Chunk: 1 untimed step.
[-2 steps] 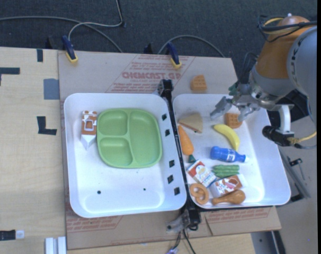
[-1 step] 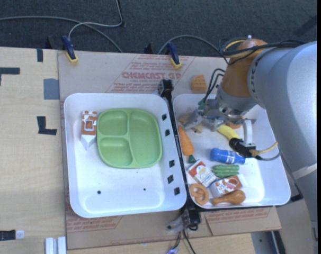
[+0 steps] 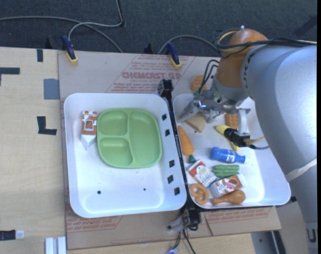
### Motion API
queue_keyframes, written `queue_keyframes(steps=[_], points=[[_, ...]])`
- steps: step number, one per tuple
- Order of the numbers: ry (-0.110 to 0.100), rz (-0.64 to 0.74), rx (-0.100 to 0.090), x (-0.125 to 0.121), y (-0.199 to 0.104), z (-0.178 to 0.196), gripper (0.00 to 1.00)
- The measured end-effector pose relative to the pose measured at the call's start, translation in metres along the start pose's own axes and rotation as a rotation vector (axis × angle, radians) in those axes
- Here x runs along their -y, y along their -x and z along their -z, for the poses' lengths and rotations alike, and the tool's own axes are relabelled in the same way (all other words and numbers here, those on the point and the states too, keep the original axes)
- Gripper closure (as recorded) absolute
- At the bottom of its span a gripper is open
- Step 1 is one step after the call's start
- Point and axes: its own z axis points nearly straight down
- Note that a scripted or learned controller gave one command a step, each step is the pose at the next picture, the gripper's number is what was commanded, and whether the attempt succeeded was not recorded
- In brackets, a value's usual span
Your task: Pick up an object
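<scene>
A cardboard-covered bench (image 3: 97, 70) carries two white bins. The left bin (image 3: 76, 194) holds a green plate (image 3: 130, 137), a small carton (image 3: 88, 127) at its nine o'clock. The right bin (image 3: 266, 187) holds toy food: carrot (image 3: 186, 142), blue bottle (image 3: 227, 155), pretzel (image 3: 198, 193). The end effector (image 3: 205, 106) hangs at the bin's eleven o'clock; its opening can't be made out, and nothing looks lifted yet.

Light here is bright and even, falling from overhead, so the white bins (image 3: 76, 157) look nearly washed out and shadows stay short and soft. The grey arm (image 3: 287, 94) at three o'clock carries a pale sheen and reads soft-edged. Small toys toward four o'clock are slightly fuzzy, and the dark floor (image 3: 150, 4) at twelve o'clock is dim.
</scene>
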Motion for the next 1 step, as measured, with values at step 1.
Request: queue_keyframes(steps=[1], points=[[-0.005, 0.002, 0.002, 0.0012, 0.0007, 0.0092, 1.00]])
